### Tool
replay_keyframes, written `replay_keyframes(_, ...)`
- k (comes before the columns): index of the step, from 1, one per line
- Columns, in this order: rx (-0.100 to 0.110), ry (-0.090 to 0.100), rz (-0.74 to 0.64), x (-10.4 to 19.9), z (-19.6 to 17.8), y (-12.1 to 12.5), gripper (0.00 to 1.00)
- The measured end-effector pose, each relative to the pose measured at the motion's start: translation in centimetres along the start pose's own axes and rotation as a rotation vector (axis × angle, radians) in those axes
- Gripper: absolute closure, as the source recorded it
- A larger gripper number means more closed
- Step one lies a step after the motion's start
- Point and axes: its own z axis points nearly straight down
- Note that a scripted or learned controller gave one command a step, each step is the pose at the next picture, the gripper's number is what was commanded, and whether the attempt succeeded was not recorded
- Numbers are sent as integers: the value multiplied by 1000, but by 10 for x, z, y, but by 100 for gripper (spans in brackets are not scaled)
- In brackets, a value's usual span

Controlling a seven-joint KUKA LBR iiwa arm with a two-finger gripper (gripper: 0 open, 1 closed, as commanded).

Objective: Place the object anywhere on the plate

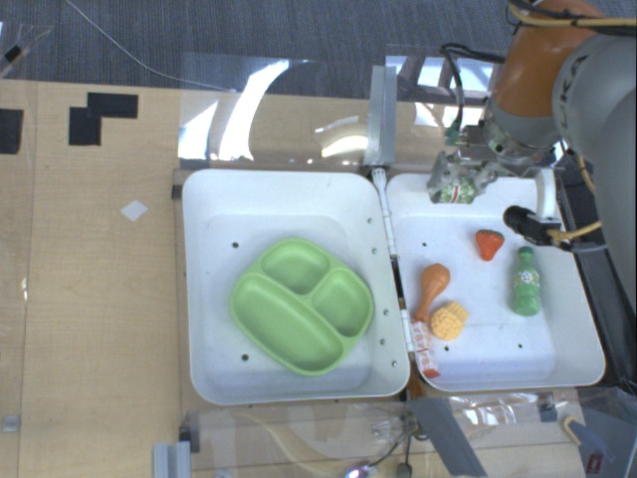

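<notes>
So far your green plate (302, 307) in the left bin bears nothing; the end effector (460, 179) pinches a green-and-white carton (456, 188) above the right bin's far corner. Carrying and placing remain.

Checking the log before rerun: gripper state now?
Gripper: over the right bin's far edge; open or closed cannot be told. Nothing visibly held.

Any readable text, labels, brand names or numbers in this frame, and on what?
None can be read.
Green bottle: its label is too blurred.
Red and white packet at the right bin's left edge: print too small.
Item at the gripper: green and white pattern, nothing legible.
</notes>
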Motion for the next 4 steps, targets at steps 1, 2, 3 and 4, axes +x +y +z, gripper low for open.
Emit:
replay_keyframes(1,-1,2,5,82,0,-38,100)
replay_keyframes(2,-3,4,5,125,-2,-97,100)
replay_keyframes(3,2,3,7,202,40,-172,100)
replay_keyframes(4,0,2,8,160,0,-56,100)
